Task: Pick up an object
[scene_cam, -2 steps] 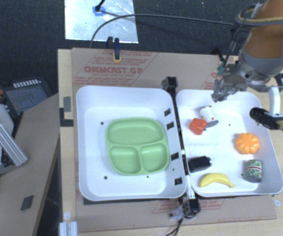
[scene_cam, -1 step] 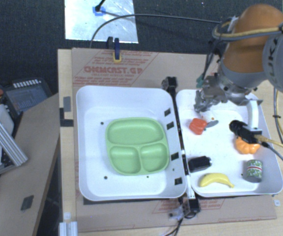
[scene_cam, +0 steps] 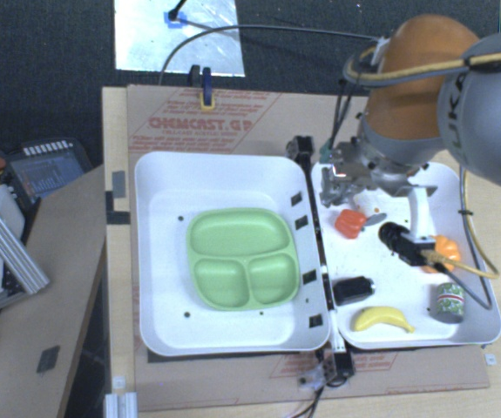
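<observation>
White left bin (scene_cam: 159,259) holds a green divided plate (scene_cam: 237,258). Right bin (scene_cam: 477,320): yellow banana (scene_cam: 382,320), black block (scene_cam: 352,289), red-orange object (scene_cam: 349,224), small can (scene_cam: 448,300). The gripper (scene_cam: 341,185) hangs above the red-orange object; its pincer state cannot be told.

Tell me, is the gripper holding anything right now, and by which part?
It cannot be told. The gripper hangs just above the orange-red object in the right bin, but nothing visibly sits between its fingers.
</observation>
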Controlling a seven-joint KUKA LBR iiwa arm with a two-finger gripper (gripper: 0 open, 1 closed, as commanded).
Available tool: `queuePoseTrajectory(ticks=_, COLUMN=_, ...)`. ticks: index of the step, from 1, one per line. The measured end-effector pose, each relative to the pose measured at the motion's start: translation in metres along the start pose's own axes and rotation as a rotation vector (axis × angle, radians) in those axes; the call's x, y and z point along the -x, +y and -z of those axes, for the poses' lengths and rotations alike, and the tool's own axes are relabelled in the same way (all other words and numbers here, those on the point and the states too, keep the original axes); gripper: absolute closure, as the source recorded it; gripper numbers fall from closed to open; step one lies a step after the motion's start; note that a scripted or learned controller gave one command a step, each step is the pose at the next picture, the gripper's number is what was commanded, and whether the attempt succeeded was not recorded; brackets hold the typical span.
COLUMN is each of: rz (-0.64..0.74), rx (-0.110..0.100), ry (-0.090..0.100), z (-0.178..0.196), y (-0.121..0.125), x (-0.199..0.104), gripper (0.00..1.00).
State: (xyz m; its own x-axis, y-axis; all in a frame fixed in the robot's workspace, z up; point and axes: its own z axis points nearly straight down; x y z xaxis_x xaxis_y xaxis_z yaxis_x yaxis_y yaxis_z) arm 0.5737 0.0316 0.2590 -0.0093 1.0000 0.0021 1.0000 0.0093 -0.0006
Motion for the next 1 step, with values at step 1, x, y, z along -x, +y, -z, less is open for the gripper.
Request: queuePoseTrajectory(ticks=1, rz=0.0, rx=-0.001, ry=0.0, z=0.0008, y=-0.025, x=-0.05, gripper=1.0)
